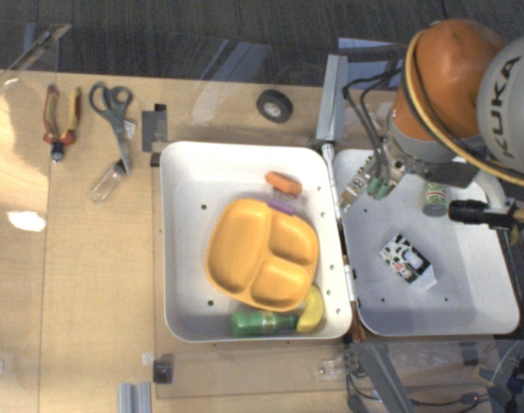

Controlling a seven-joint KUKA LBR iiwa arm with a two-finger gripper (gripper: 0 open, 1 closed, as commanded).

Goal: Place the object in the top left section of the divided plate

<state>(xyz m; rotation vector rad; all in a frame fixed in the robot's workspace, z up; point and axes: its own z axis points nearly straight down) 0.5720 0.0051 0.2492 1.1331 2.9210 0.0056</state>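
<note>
A yellow divided plate [263, 255] lies in the left bin [193, 231], tilted a little, with nothing in its sections. Just beyond the plate's far edge sit an orange sausage-shaped piece [283, 181] and a small purple item [283, 203]. At the plate's near edge lie a green bottle [262, 322] and a yellow fruit-like piece [311, 310]. My gripper [371, 185] hangs over the far left corner of the right bin [468, 317], close to the wall between the bins. I see nothing held in it.
In the right bin lie a black-and-white packet [407, 259] and a small green can [434, 198]. The arm's orange wrist [446, 67] looms over the bin's far side. Scissors [115, 114], pliers [59, 119] and a tape roll [274, 105] lie on the bench beyond.
</note>
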